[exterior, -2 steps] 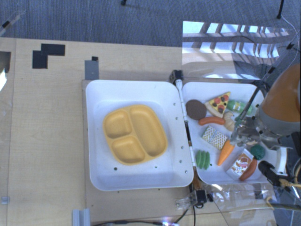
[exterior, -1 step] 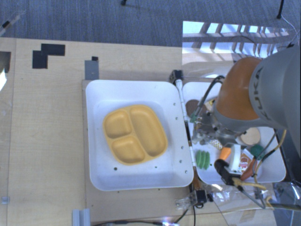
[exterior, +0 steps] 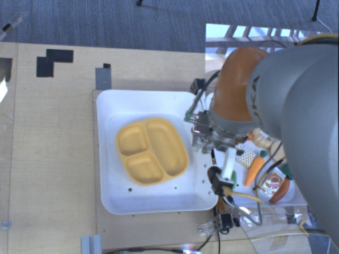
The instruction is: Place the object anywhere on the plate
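Observation:
A yellow plate with three compartments lies in the left white bin. Nothing rests on it. The gripper hangs over the border between the two bins, just right of the plate, under the orange band of the wrist. The wrist hides most of it. An orange carrot lies in the right bin close to the gripper, and I see no object held.
The big grey arm covers much of the right bin. Beside the carrot lie a red sausage-like toy, a checkered piece and a beige item. Cables trail along the bench's front edge.

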